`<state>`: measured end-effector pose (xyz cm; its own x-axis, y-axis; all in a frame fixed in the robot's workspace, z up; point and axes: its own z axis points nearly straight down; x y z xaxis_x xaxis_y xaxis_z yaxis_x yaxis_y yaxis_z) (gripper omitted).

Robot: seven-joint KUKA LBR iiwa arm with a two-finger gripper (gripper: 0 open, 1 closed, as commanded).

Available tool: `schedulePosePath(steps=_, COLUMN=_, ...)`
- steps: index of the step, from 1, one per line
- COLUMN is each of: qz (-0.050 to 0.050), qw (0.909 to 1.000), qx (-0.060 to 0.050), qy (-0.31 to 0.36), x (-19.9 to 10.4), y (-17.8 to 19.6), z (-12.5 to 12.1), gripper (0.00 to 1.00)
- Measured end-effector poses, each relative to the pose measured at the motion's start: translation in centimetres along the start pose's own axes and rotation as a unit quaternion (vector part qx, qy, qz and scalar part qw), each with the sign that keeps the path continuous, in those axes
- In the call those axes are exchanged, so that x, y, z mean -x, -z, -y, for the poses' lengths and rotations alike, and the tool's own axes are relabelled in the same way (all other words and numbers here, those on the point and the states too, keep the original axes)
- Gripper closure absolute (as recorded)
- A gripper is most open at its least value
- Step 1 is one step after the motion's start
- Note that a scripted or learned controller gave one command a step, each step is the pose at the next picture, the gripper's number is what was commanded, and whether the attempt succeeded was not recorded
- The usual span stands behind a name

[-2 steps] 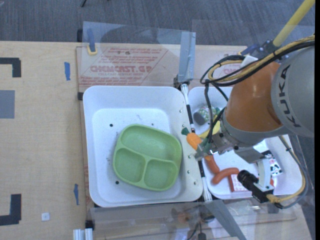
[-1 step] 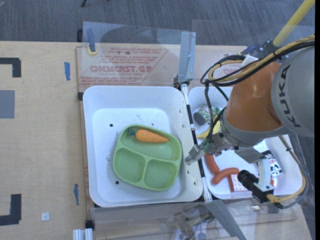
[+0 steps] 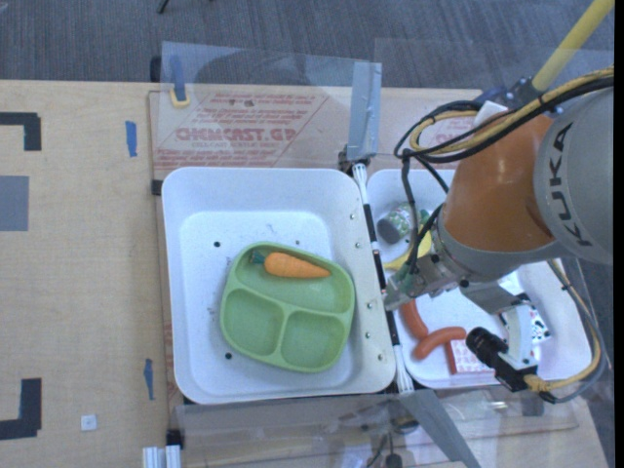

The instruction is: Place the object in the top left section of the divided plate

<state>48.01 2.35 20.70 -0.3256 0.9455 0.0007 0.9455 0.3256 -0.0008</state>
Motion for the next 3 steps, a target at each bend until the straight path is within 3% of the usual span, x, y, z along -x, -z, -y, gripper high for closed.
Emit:
schedulePosePath(steps=1, qz=-0.001, qw=0.9997, qx=-0.001, qy=0.025, x=-5.7, y=-1.9, z=-1.8, gripper=1.00)
schedulePosePath(steps=2, qz=0.001, qw=0.9877, qx=0.002, qy=0.157, x=-9.1, y=2.6, z=-3.1, gripper=1.00)
schedulePosePath(steps=3, qz=-0.001, qw=0.9690, qx=-0.003, qy=0.247, x=-10.3, y=-4.4, z=-3.3, gripper=1.00)
